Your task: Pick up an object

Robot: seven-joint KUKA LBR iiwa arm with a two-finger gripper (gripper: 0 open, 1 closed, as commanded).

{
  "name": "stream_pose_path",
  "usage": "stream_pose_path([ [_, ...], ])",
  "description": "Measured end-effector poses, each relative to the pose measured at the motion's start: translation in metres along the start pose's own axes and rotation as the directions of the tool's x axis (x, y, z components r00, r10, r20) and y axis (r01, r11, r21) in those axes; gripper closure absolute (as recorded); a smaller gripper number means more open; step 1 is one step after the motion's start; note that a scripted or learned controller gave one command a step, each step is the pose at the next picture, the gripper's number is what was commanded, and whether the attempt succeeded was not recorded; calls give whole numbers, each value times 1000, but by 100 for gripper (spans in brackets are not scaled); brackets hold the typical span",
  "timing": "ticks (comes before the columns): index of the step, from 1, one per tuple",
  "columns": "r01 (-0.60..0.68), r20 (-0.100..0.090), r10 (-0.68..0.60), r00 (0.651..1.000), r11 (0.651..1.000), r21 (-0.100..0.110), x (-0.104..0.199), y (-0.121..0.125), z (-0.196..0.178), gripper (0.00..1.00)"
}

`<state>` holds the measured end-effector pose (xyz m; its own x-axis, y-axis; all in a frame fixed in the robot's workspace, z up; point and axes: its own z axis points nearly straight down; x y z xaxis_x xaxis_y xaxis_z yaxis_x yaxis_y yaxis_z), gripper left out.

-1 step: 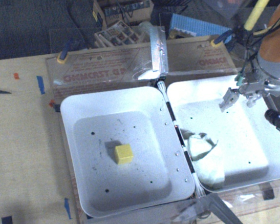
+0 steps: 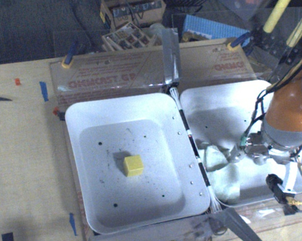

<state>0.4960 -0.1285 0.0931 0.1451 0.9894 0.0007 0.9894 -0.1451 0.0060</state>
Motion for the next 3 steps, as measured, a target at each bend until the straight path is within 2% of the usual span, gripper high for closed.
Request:
stream_pose_path([
  [1, -6, 0, 6, 1000, 1000, -5, -2, 1, -10, 100],
  [2, -693, 6, 692, 721, 721, 5, 26, 78, -3, 100],
  [3, -939, 9, 939, 344, 344, 3, 49, 98, -50, 100],
])
